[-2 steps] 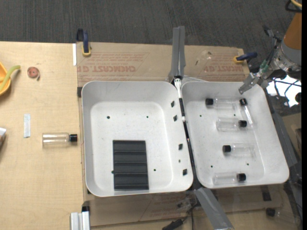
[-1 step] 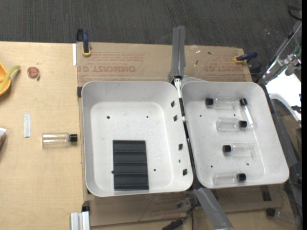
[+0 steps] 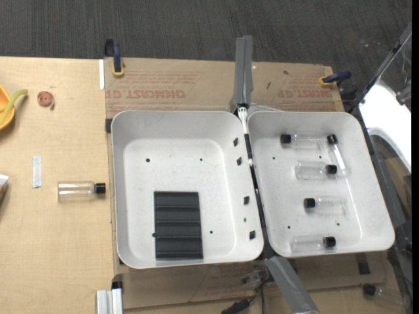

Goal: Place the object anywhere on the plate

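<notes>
A black ridged rectangular plate lies flat on the floor of the left white bin, near its front edge. Several clear vials with black caps lie on their sides in the right white bin. One vial is at the back, with another angled beside it. A third lies just in front of them, one rests mid-bin, and one sits by the front wall. Nothing rests on the plate.
Another clear vial lies on the wooden bench left of the bins, near a small white strip. A yellow object and a brown disc sit far left. Clamps hold the cardboard sheet behind the bins.
</notes>
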### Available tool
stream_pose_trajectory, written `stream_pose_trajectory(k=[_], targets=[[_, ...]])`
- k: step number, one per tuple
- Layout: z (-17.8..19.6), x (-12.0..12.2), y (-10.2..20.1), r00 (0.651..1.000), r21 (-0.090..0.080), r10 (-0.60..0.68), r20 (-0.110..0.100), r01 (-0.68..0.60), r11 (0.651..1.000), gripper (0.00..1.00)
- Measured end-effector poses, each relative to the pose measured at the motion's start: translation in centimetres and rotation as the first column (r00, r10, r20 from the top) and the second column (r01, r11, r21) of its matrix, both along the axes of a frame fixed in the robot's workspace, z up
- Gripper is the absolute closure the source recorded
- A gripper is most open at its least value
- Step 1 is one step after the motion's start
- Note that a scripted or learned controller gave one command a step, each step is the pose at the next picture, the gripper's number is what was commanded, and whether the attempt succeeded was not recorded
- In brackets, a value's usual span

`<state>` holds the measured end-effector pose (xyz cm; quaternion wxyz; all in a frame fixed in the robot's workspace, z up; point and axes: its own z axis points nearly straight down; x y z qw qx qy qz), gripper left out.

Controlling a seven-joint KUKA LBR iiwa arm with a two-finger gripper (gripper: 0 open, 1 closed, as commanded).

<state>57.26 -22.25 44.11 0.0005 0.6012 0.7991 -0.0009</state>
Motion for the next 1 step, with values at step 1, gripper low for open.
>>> stream_pose_trajectory(k=[1], targets=[[-0.09,6.36,3.30,0.978,0.000,-0.208,0.000,0.208,0.978,0.00]])
